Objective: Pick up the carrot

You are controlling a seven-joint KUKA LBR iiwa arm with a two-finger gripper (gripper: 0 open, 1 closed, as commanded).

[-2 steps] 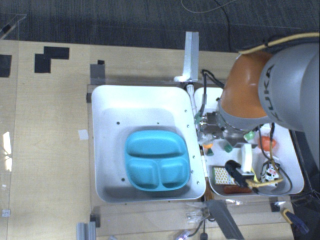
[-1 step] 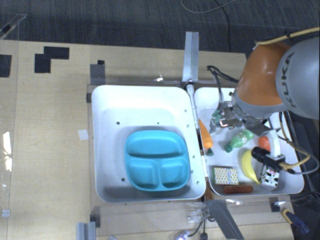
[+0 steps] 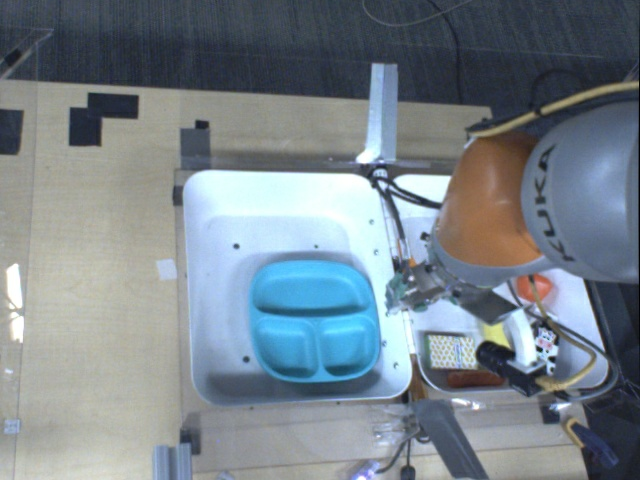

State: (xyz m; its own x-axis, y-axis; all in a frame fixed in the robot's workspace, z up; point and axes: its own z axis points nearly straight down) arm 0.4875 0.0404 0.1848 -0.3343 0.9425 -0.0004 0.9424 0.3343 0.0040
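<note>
Looking down on the bench (image 3: pixel 90 298), the view showed two white bins side by side. A blue tray (image 3: pixel 315 318) sat in the left bin (image 3: pixel 215 268). The arm (image 3: pixel 540 198) hung over the right bin (image 3: pixel 580 298), its jaws (image 3: pixel 408 290) low near the wall between the bins; I could not tell whether they were apart or together. The carrot (image 3: pixel 535 287) (a small orange patch) lay in the right bin beside the arm's body, apart from the jaws. By my judgement the pick was not yet done: reaching, gripping and lifting all remained.
</note>
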